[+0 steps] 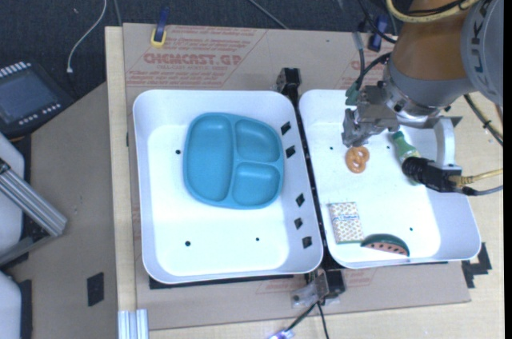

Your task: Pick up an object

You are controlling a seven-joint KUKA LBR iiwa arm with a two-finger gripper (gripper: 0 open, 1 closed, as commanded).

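Two bins (152, 193): one blue plate (234, 160), four small items; tool (360, 129) grip unclear.

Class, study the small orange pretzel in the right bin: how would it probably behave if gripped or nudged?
The pretzel looks small and thin, so it is probably light and would slide easily on the smooth white bin floor. It appears to lie flat, so rolling seems unlikely. Its open loops may give the gripper little to pinch.

Blue divided plate (234, 161) in left bin (160, 249).
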